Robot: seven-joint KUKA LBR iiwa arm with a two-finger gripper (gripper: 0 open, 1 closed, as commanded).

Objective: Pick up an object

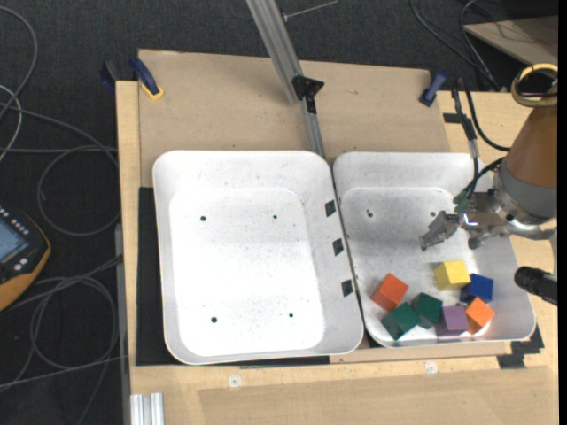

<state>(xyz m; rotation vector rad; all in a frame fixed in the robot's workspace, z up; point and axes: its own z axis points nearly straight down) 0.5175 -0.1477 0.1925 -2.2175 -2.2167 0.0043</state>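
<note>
Several small blocks lie clustered in the near part of the right bin (390, 193): a red-orange one (390, 290), two green ones (400, 320) (428, 308), a purple one (454, 319), an orange one (479, 312), a blue one (479, 287) and a yellow one (452, 273). My gripper (454, 237) hangs over the right side of this bin, just behind the yellow block and apart from it. It is open, and nothing sits between its fingers (438, 233).
The left bin (239, 255) lies beside the right one, with a row of black clips along the shared rim (337, 246). A metal pole (283, 51) slants up from the back. Cables lie on the floor at left.
</note>
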